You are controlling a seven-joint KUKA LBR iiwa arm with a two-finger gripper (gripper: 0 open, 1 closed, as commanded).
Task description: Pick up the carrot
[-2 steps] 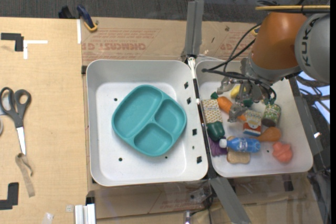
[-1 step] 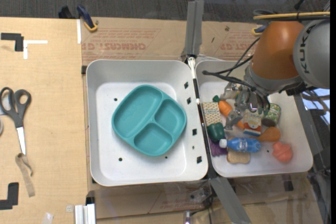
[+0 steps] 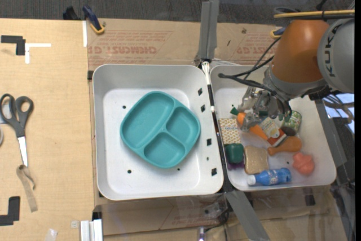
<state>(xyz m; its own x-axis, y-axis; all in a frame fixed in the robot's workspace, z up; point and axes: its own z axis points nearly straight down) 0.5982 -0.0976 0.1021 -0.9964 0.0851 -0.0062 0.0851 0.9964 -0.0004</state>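
Note:
The carrot [image 3: 259, 132] is an orange wedge lying in the right bin [image 3: 321, 178], among other toy food. A small orange piece [image 3: 241, 118] sits just to its left, at the gripper's edge. My gripper [image 3: 262, 112] hangs low over the middle of that bin, directly above and slightly behind the carrot. The grey wrist and orange band [image 3: 299, 51] hide the bin's far part. Whether the gripper touches the carrot cannot be made out.
Around the carrot lie a green can [image 3: 293, 120], a brown-orange drumstick shape [image 3: 285, 147], a pink lump [image 3: 304, 163], a blue bottle [image 3: 269, 178], a bread slice [image 3: 255, 160], a green block [image 3: 234, 152] and a waffle [image 3: 229, 130]. The left bin [image 3: 107, 121] holds a teal divided plate [image 3: 161, 128].

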